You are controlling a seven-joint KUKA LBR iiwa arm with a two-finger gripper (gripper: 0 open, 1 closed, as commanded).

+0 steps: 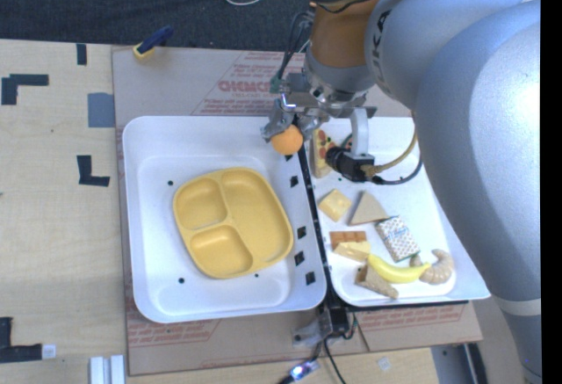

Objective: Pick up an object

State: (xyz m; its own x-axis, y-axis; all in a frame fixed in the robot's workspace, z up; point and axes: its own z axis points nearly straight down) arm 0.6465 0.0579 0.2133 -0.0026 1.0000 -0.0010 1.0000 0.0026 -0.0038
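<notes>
Gripper (290,129) clenched on small orange ball (286,141), above the divide between bins. Yellow tray (232,221) in left bin (149,198)

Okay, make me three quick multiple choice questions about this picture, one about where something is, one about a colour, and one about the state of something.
1. Where does the divided plate lie?
A. left bin
B. right bin
C. on the cardboard

2. What colour is the small round object at the gripper?
A. green
B. orange
C. blue

3. How does the plate lie?
A. flipped over
B. on edge
C. flat, compartments up

Answers: 1 A, it rests on the left bin's floor. 2 B, it is plainly orange beside the bins' divider. 3 C, all three compartments face the camera.
</notes>
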